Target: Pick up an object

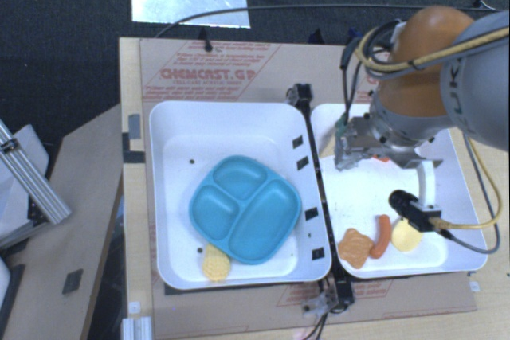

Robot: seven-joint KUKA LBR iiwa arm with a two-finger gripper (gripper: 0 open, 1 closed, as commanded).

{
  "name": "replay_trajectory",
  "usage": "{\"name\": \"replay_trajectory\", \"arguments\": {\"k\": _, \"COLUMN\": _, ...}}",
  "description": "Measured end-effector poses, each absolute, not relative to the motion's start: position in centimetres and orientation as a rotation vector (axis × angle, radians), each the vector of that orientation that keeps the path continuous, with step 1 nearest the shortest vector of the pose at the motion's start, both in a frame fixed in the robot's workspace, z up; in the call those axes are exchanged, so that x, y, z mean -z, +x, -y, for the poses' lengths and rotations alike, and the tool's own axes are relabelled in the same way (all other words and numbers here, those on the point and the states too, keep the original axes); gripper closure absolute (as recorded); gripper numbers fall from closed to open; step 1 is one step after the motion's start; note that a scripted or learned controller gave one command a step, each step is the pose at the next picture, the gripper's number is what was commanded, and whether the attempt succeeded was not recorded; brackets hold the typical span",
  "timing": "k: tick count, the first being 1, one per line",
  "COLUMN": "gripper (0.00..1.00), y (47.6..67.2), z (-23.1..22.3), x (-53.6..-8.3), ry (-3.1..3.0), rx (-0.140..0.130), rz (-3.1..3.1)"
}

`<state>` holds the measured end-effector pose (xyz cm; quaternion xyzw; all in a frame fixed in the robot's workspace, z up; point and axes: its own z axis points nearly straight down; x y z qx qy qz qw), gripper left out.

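Note:
My gripper hangs over the upper left part of the right bin, close to the divider between the bins. Nothing shows beneath it but bare bin floor. Near that bin's front wall lie an orange toy food piece, a red-orange sausage and a pale yellow piece. They sit below and to the right of the gripper, apart from it. In the left bin rests a blue divided plate, with a small yellow waffle-like piece by its front edge.
The grey arm with its orange band covers the right bin's back half. A black fitting with a yellow cable hangs just above the yellow piece. A black divider runs between the bins. An aluminium rail lies at far left.

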<state>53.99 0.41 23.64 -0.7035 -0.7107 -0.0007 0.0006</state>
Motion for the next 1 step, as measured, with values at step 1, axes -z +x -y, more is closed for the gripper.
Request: {"name": "replay_trajectory", "arguments": {"k": 1, "gripper": 1.0, "y": 54.38, "z": -6.72, "x": -23.33, "ry": -2.208, "rx": 0.005, "rz": 2.234}}
